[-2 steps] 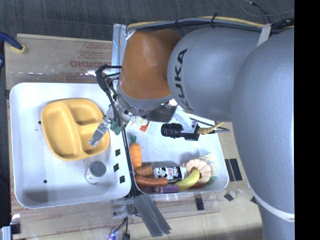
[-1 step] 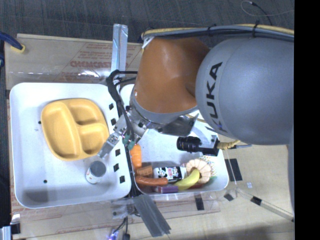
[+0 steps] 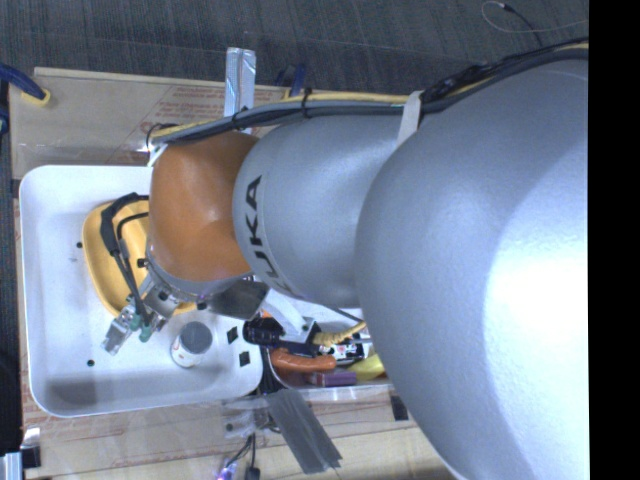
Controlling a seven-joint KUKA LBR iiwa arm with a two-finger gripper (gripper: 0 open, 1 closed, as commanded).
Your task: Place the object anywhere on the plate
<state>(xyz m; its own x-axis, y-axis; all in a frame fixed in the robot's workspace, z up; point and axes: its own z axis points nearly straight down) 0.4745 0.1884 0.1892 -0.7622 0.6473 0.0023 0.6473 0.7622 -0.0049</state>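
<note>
Likely task thing: round grey-topped object [image 3: 192, 341], sitting on the white floor of the left bin [image 3: 60, 393]. Just beside the gripper [image 3: 122, 331], on the side toward the other bin, apart from it, nothing touching as far as visible. Not on the plate.

Plate [image 3: 97, 253]: yellow, in the same bin, just above the gripper in the camera view. Mostly hidden under the arm's orange band [image 3: 195, 208], with a black cable [image 3: 122, 236] looping across the visible part. No way to check what sits on the covered portion.

Gripper state: cannot tell. Tip small and blurred, pointing away from the arm toward the bin's near-left corner, over bare bin floor just off the plate rim. Small green bit [image 3: 147, 334] at the tip, unclear whether part of the tool or something carried. Not calling it a hold.

Farther out, past the round object from the gripper: right bin clutter, with an orange piece [image 3: 300, 362], purple piece [image 3: 338, 378] and yellow piece [image 3: 371, 368] peeking from under the arm.

Progress, as a judgement: placement not done. Looks like early or mid attempt, gripper near both object and plate but no confirmed grasp. Left to do: secure the object, lift, shift the short way over the plate rim, release anywhere on it. Risk: the cable over the plate and the tight spacing at the rim.
</note>
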